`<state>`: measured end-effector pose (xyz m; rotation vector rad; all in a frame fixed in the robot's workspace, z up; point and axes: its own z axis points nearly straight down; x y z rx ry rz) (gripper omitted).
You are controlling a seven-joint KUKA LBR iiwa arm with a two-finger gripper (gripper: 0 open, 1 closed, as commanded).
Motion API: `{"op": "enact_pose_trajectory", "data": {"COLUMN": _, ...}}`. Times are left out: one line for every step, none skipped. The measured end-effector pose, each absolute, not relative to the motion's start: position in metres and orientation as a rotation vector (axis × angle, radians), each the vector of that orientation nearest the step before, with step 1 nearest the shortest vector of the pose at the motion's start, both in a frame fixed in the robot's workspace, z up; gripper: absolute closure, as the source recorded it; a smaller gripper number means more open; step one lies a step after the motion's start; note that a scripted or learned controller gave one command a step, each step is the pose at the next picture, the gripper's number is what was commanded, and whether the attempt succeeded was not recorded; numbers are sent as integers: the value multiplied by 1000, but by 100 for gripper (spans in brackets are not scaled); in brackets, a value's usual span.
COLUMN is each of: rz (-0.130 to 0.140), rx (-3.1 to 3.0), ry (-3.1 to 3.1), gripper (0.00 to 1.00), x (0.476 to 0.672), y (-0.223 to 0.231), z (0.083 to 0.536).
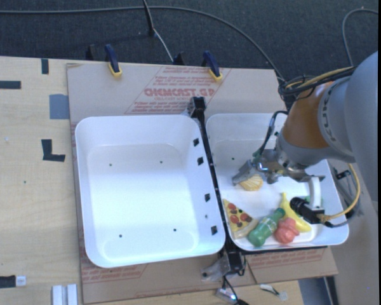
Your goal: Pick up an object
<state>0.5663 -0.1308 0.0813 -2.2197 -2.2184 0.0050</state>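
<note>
My gripper (253, 172) hangs inside the right bin (232, 129), near its middle, just above a small bun-shaped piece (251, 183) that sits at its 6 o'clock. At 5 o'clock from that piece, along the bin's near wall, lie a pizza slice (237, 217), a bottle (265, 228), a tomato-like piece (286, 231) and a banana (293, 214), crowded together. The left bin (140, 189) sits at 9 o'clock of the right one, their walls touching.

"CHEMCAST G.P." on cardboard sheet (171, 91)
</note>
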Motion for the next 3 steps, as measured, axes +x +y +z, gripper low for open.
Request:
{"op": "enact_pose_trajectory", "data": {"rz": -1, "rx": -2222, "ry": -2223, "gripper": 0, "x": 594, "y": -149, "z": 85}}
{"op": "enact_pose_trajectory", "data": {"rz": -2, "rx": -2221, "ry": -2224, "gripper": 0, "x": 567, "y": -128, "z": 138}}
{"op": "enact_pose_trajectory", "data": {"rz": 2, "rx": -2220, "ry": -2220, "gripper": 0, "x": 551, "y": -121, "z": 122}}
